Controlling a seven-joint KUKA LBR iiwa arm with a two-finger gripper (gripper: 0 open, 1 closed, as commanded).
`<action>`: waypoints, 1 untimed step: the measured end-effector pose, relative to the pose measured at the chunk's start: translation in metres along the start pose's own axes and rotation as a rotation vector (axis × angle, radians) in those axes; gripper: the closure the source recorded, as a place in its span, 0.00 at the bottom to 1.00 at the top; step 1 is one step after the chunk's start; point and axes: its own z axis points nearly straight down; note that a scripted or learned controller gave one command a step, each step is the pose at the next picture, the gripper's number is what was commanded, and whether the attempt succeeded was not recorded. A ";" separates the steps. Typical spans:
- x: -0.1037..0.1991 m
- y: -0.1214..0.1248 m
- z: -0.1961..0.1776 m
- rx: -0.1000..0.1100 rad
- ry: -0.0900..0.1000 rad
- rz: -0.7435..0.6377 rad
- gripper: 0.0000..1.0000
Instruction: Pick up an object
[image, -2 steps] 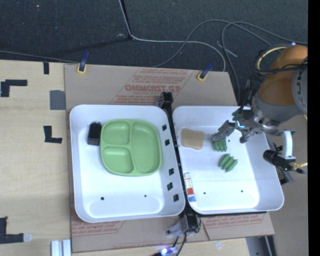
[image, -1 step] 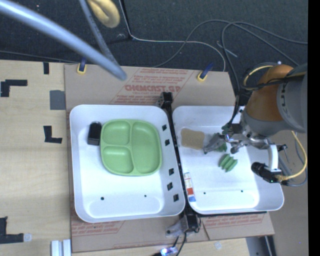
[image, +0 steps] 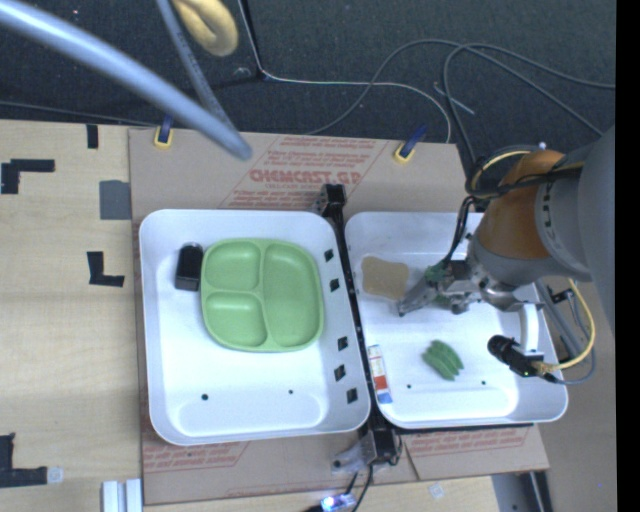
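The right bin (image: 470, 405) holds a flat tan piece (image: 383, 276) at its upper left, a small bumpy green object (image: 442, 359) near its middle front, and a thin red-and-white item (image: 377, 370) against its left wall. My gripper (image: 408, 303) reaches in from the right and hangs low over the bin, its tip just below and right of the tan piece. The green object lies apart from it, toward the front. Nothing shows held at the tip.
The left bin (image: 240, 415) carries a green divided plate (image: 263, 295) with a black block (image: 188, 267) beside its left edge. A black divider (image: 345, 290) runs between the bins. Cables loop around the wrist at the right.
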 end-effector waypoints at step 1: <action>0.000 0.000 -0.011 0.000 0.000 -0.001 1.00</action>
